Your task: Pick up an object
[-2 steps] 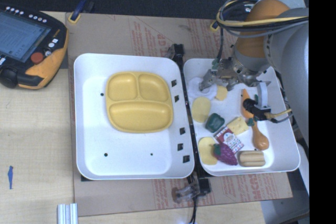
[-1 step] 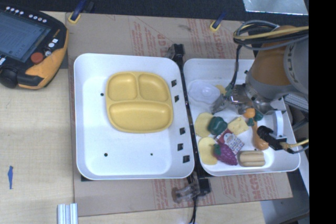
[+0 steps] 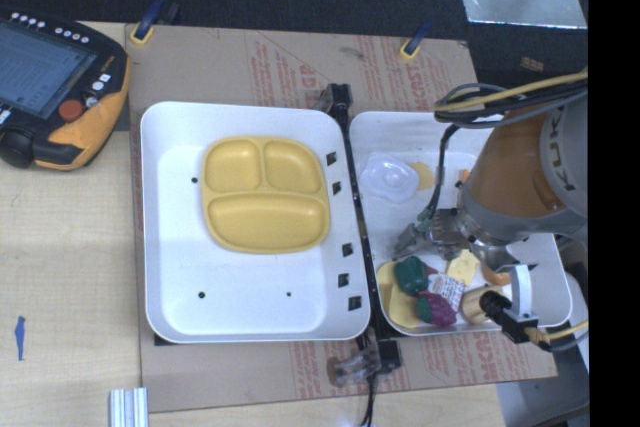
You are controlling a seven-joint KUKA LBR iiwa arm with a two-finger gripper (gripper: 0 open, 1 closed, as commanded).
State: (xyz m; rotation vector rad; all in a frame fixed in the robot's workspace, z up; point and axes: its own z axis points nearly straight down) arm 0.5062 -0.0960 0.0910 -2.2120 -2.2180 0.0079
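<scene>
A grey-and-orange arm [image 3: 520, 175] leans over the right bin [image 3: 365, 130], its gripper [image 3: 435, 237] low among the clutter. Whether the fingers have closed on anything cannot be told. The left bin [image 3: 165, 215] holds a yellow divided plate [image 3: 266, 193]. A green toy [image 3: 410, 273] and maroon piece [image 3: 437, 307] lie unlifted; the pick looks unfinished.

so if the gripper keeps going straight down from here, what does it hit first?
Probably the small toys piled in the right bin, likely the green piece near the gripper. Depth is unclear from this angle.
</scene>
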